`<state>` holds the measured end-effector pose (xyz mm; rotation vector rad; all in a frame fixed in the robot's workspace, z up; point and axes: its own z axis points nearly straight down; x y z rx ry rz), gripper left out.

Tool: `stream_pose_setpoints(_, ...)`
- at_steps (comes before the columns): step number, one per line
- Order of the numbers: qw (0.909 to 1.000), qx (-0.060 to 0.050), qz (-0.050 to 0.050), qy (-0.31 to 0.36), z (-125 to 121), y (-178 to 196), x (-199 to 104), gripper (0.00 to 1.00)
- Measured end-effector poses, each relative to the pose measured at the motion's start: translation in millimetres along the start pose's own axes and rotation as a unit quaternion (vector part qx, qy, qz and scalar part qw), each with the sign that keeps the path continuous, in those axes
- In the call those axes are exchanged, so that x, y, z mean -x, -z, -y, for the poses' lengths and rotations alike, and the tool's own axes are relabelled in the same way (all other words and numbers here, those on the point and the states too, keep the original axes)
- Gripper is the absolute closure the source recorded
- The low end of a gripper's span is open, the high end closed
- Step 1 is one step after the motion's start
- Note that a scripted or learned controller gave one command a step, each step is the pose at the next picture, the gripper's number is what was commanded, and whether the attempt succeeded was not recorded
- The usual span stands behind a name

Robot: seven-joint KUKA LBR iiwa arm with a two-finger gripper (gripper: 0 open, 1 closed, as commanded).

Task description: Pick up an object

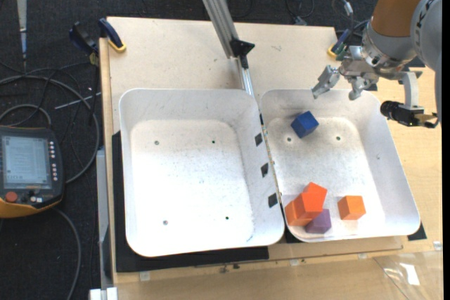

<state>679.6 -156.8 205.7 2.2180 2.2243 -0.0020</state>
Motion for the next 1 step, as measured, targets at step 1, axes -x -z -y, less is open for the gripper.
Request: stream_pose_setpoints(1,1.0000,-0.002,-0.001,0.000,-1.0,-115.1,-17.5,0.00)
